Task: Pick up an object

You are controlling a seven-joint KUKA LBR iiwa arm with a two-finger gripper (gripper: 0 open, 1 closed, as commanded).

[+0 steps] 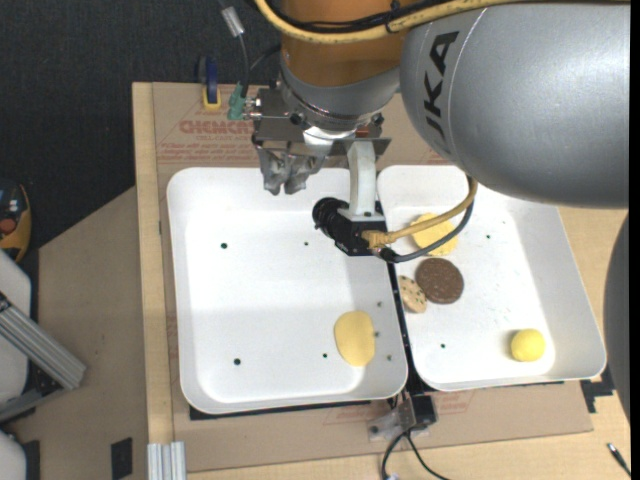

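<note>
My gripper (286, 180) hangs over the far edge of the left bin (200, 268), under the orange band of the arm. Its fingers stand close together with nothing between them. A pale yellow oval piece (354, 338) lies near the front right corner of the left bin, well apart from the gripper. The right bin (560, 268) holds a brown round disc (439, 280), a small speckled tan piece (411, 294) beside it, a yellow ball (527, 345) near the front, and a yellow curved piece (437, 232) partly hidden by a cable.
A black cable fitting (340, 223) and a yellow cable (420, 243) hang over the divide between the bins. The grey arm body covers the far right of the right bin. A brown board (160, 168) lies under both bins.
</note>
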